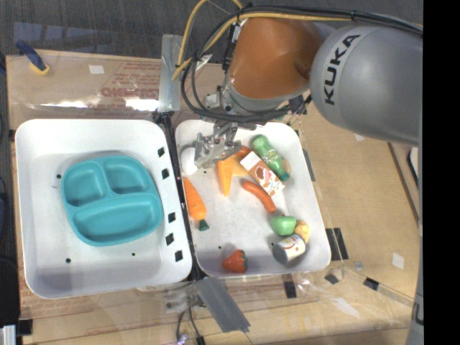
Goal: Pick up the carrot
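Arm (345,63): upper right of frame, nearest the lens. Gripper (213,149): upper middle, over right bin (316,214); finger state unreadable. Carrot (194,201): just below-left, along the bin's left wall. You'd likely find it light, stiff, smooth; grip mid-body.

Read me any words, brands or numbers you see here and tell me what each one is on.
"KUKA": on the grey arm.
Red print on the clear sheet behind the left bin: too blurred to read.
Label on the small box in the right bin: too small to read.
Label on the can: unreadable.
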`<action>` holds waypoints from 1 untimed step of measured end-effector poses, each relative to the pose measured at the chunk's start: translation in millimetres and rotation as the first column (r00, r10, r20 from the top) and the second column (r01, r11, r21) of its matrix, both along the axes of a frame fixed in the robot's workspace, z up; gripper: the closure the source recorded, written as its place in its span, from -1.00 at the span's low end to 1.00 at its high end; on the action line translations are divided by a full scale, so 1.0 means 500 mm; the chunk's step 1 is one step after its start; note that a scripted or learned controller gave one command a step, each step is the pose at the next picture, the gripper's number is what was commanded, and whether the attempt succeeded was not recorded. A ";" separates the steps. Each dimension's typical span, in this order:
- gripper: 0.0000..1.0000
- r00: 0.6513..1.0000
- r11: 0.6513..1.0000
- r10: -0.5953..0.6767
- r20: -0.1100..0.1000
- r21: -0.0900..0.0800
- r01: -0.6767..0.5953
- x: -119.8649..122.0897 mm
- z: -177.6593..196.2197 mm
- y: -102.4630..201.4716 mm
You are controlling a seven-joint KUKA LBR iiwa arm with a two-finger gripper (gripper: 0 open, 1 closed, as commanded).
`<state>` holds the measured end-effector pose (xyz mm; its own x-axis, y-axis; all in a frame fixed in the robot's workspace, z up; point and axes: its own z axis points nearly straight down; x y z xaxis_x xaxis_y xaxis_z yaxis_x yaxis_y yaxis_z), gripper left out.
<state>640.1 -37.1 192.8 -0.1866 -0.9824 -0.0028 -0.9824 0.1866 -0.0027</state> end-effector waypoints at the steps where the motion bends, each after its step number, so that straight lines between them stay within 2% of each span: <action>1: 1.00 0.843 0.843 0.538 -0.005 0.001 -0.538 -0.081 0.003 -0.031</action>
